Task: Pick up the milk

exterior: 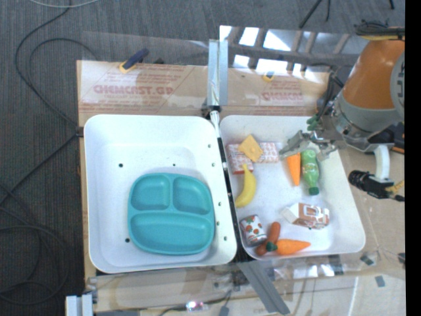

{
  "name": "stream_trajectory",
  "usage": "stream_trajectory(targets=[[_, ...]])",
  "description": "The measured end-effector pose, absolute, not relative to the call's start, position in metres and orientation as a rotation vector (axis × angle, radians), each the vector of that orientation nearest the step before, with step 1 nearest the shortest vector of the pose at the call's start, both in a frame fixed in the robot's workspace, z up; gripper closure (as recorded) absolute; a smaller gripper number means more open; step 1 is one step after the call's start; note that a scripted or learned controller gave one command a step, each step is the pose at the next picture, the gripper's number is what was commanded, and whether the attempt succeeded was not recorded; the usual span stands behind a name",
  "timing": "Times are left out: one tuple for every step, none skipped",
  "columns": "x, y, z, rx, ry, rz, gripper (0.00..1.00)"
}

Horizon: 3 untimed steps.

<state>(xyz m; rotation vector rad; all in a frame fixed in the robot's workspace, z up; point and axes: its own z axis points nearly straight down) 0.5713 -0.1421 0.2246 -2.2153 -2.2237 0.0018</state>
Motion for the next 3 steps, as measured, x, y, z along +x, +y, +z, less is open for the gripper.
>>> stream_trajectory(targets=[[0.546, -0.189, 0.116, -2.076, -2.356, 0.002, 0.0], [0.546, -0.189, 0.116, -2.075, -2.356, 0.002, 0.0], [0.513, -0.208, 0.091, -2.053, -2.388, -0.019, 0.0]])
